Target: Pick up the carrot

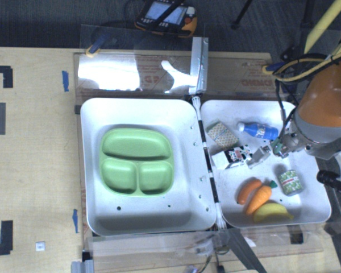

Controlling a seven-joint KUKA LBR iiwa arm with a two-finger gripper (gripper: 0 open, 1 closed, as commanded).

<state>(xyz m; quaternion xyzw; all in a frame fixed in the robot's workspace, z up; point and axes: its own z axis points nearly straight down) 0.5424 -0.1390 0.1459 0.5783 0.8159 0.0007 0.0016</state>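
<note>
Carrot — smooth orange tapered plastic carrot with green stub top (258, 198) lies in the right white shallow plastic bin (321, 209), below and slightly left of the jaws, well apart. Two-finger metal gripper (260, 155) hovers mid-bin; jaw width — cannot tell. Best approach, I'd judge: straddle the carrot's mid-body across its narrow axis. It touches a rounded orange plastic piece (247, 190) and a glossy yellow curved banana (271, 211) — tight clearance, slick surfaces, slip risk.
</note>
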